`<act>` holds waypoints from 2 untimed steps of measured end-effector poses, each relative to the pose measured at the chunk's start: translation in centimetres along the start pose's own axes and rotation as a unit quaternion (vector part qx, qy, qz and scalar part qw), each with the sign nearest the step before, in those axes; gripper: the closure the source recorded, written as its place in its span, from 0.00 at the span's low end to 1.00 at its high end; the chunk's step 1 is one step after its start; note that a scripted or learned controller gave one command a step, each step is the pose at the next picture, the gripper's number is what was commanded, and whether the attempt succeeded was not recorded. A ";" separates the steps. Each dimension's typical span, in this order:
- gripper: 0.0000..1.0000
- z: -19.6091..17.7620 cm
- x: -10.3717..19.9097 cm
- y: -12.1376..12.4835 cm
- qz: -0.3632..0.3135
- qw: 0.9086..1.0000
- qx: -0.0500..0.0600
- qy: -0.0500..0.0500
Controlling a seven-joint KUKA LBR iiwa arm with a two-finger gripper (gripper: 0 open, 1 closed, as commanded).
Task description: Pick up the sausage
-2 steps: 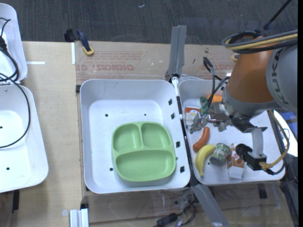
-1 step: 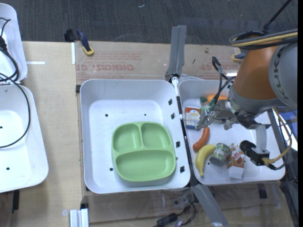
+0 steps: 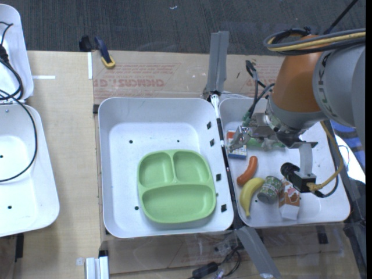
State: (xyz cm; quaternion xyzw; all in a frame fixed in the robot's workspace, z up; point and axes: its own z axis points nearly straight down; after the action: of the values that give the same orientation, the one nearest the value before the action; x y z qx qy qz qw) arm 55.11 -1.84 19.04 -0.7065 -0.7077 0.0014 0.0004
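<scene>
Sausage [image 3: 247, 170] in right bin [image 3: 343, 205] beside banana [image 3: 249, 194], gripper [image 3: 239, 137] above (jaw state unclear), near carton [image 3: 236, 150]

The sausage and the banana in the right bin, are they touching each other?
Cannot tell. In the camera view the lower end of the sausage comes right up to the top of the banana, with no plain gap or contact between them.

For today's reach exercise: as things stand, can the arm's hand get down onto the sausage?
Probably yes: the sausage lies uncovered in the right bin, the banana just beside its lower end, the hand close above it.
</scene>
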 end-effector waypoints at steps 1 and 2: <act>0.00 0.0 0.4 -1.7 0.004 1.000 0.001 0.000; 0.00 0.0 -3.1 -1.3 0.009 1.000 0.000 0.000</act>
State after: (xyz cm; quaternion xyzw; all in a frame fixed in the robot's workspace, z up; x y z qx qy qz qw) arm 53.87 -4.97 19.05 -0.7128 -0.7014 0.0017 0.0002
